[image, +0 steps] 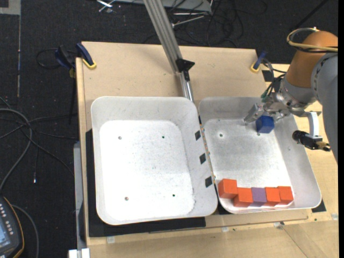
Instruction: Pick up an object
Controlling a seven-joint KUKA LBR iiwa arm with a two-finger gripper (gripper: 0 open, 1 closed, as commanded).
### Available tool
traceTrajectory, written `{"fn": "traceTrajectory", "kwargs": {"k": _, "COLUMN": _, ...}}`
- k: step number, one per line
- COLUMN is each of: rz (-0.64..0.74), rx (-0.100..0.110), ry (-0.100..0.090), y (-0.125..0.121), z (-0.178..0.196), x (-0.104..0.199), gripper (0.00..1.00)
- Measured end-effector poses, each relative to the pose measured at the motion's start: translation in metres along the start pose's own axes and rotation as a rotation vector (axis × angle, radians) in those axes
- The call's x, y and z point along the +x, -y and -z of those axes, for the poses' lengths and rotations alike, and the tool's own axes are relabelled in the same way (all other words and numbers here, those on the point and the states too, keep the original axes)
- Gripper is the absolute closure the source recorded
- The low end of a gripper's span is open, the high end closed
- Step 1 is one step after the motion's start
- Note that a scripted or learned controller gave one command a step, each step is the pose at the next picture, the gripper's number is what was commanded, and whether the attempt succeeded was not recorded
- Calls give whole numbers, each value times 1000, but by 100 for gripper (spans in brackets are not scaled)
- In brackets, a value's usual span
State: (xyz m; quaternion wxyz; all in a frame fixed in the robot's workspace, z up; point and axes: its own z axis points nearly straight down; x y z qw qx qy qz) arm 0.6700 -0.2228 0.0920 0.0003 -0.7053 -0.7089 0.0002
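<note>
The end effector (262,117) pinches a blue cube (264,124) above the right bin (301,165), so it clears the orange and purple blocks (257,194) along the near wall.

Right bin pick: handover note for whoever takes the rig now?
Gripper: over the far part of the right bin, blue block at its fingertips; a firm grasp cannot be confirmed.
Near edge of that bin: a row of orange blocks with one purple block.
Done: arm is at the blue block.
Left: confirm the grip, then lift.
</note>
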Motion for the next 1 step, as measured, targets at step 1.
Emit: {"fn": "traceTrajectory", "kwargs": {"k": 1, "rz": 0, "rx": -5, "ry": 4, "y": 0, "z": 14, "x": -1, "gripper": 100}}
